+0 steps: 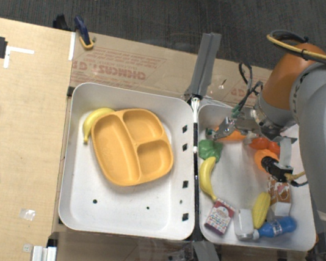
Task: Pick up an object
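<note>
Camera view: grey arm hides the right white bin's far corner; pincer state unclear near a half-hidden orange toy.

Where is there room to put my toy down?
Left bin: bare floor below the yellow plate, along the front wall. Right bin: crowded, with one small bare patch between the banana and the lemon.

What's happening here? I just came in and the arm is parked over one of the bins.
The arm's gripper is down at the far end of the right bin, by a green item and an orange one. A banana lies nearer. The left bin holds a yellow divided plate.
</note>
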Motion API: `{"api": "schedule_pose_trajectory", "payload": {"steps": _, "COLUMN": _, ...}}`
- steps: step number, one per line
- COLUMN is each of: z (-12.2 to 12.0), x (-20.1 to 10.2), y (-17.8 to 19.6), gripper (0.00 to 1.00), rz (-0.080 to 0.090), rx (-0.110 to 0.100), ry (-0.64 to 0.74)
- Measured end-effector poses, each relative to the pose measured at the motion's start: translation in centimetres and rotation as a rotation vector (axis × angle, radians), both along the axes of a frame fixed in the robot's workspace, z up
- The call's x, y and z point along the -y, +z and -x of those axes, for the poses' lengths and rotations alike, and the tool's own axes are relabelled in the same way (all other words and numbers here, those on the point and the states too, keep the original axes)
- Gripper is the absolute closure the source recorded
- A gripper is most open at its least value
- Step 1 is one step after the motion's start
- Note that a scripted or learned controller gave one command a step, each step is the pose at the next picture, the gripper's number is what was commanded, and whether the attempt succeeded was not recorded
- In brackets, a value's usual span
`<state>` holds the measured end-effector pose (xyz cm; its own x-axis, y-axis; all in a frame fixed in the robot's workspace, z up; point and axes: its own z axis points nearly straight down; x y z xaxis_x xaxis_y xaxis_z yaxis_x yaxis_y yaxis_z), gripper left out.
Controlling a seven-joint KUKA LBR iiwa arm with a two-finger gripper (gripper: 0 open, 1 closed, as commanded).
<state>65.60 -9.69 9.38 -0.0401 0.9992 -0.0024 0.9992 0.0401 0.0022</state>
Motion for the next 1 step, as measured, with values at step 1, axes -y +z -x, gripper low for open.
{"api": "schedule_pose_trajectory", "payload": {"steps": 1, "z": 0.25, "x": -0.07, "y": 0.73, "gripper": 1.00, "rz": 0.001, "rx": -0.012, "ry": 0.004}}
